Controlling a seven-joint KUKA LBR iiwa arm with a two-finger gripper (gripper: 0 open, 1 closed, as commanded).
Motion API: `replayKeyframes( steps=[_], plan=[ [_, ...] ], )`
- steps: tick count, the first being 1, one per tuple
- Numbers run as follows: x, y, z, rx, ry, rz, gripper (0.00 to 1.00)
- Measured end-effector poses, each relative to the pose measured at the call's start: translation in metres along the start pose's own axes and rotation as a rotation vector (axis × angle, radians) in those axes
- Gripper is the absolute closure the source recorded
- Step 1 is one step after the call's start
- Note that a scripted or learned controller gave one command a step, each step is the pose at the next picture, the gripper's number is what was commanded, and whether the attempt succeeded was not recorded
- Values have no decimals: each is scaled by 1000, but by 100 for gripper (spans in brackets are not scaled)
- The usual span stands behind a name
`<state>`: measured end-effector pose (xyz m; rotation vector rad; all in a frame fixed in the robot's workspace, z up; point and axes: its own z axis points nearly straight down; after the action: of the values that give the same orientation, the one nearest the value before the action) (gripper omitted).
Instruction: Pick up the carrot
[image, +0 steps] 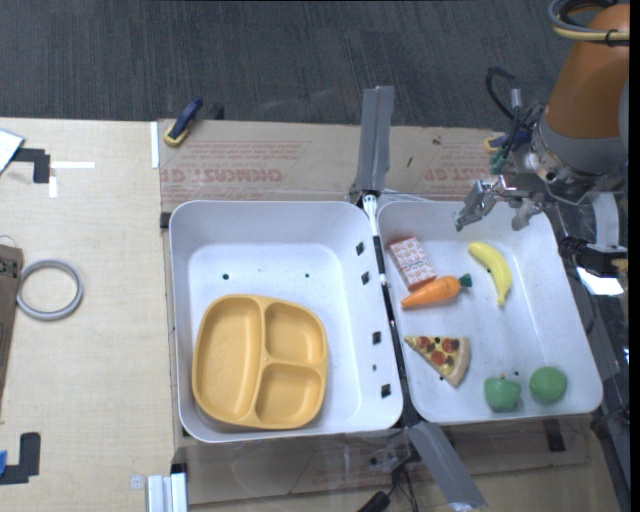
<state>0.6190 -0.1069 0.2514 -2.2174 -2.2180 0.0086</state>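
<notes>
While waiting: nothing picked up yet
Carrot (433, 292): lying in right bin (570, 330), just beside red packet (411, 262), near banana (493, 268)
Hand (497, 205): fingers apart, empty, over bin's far edge, well apart from carrot
Left to do: reach, grab, lift

The orange toy carrot with a green top (436, 291) lay on its side in the right bin; green end pointed right.
</notes>
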Motion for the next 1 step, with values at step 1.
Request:
replayKeyframes(
  steps=[1],
  plan=[
    [-23, -33, 124, -1, 1, -196, 0]
  ],
)
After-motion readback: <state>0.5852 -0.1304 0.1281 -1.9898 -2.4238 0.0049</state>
